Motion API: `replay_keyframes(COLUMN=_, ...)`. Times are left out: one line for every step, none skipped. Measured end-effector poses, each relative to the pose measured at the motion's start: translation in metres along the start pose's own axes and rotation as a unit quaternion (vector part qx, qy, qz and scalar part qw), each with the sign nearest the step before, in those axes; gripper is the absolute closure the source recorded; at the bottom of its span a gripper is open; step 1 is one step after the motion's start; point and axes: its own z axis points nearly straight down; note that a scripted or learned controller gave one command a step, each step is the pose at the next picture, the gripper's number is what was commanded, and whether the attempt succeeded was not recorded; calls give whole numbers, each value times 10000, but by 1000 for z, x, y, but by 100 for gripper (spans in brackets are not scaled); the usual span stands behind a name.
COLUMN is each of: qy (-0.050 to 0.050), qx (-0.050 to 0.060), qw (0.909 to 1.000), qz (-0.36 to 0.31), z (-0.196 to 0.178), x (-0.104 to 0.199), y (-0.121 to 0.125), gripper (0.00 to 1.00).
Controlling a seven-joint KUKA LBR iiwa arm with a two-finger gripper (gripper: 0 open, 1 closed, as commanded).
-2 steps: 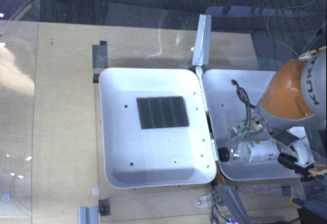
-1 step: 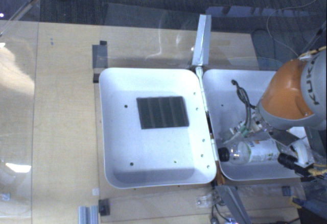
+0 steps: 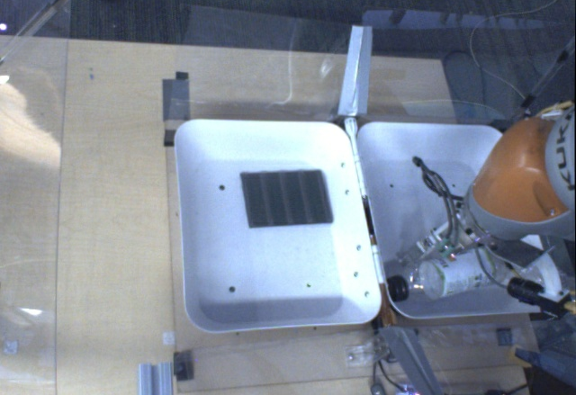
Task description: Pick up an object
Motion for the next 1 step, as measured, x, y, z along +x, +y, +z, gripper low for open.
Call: replay_keyframes(qy=-3, qx=2, qw=9999, qz=115, z=1, x=10, y=50, gripper=0)
